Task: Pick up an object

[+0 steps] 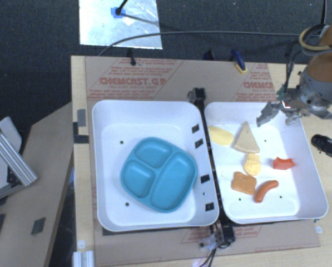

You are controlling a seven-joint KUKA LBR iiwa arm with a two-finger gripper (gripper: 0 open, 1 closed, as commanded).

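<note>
My pincer [277,111] hung over the far edge of the right bin [313,204], fingers spread apart, grasping nothing. The step in hand was approach. The nearest candidate, a tan wedge [246,139], lay just beside a yellow piece [221,135]. Next move, as I judged: descend, centre, close.

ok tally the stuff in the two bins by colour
blue: 1, plate
yellow: 2, lemon-shaped piece, corn
tan: 1, wedge
orange: 1, toast-like piece
red: 2, small piece, sausage
total: 7
</note>
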